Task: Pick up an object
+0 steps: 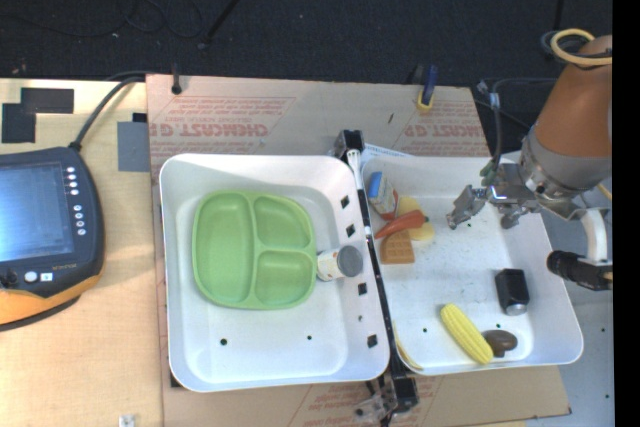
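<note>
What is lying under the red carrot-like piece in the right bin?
The red carrot-like piece rests across a brown bread-like slice and a pale yellow piece in the right white bin. Whatever lies directly beneath it is covered.

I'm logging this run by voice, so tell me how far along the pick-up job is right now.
Done: nothing looks picked yet. The yellow corn cob, the black cylindrical can and the orange carrot-shaped toy all lie on the floor of the right white bin. In hand: the tool sits over that bin's upper part with nothing visible between its fingers. Left: close on one item and lift it.
</note>
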You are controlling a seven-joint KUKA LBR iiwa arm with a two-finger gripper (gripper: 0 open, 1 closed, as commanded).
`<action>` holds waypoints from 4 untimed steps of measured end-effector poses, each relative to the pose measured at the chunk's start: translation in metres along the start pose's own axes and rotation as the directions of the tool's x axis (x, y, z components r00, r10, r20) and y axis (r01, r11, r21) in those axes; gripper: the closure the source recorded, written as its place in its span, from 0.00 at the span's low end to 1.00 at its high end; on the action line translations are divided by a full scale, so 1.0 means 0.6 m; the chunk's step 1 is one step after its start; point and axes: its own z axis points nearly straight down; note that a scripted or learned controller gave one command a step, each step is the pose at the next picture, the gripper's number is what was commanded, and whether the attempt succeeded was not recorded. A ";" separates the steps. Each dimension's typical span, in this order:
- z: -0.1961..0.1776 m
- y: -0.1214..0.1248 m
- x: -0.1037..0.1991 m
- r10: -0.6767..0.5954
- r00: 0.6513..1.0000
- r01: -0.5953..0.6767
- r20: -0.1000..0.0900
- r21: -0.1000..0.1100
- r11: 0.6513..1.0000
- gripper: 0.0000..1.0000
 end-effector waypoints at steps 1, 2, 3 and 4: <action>0.180 -0.150 0.028 0.002 1.000 -0.002 -0.006 0.018 1.000 0.00; 0.198 -0.094 0.042 -0.001 1.000 0.001 -0.002 0.003 1.000 0.00; 0.195 -0.162 0.003 0.002 1.000 -0.002 -0.001 0.001 1.000 0.00; 0.197 -0.114 0.107 -0.005 1.000 0.005 -0.002 0.000 1.000 0.00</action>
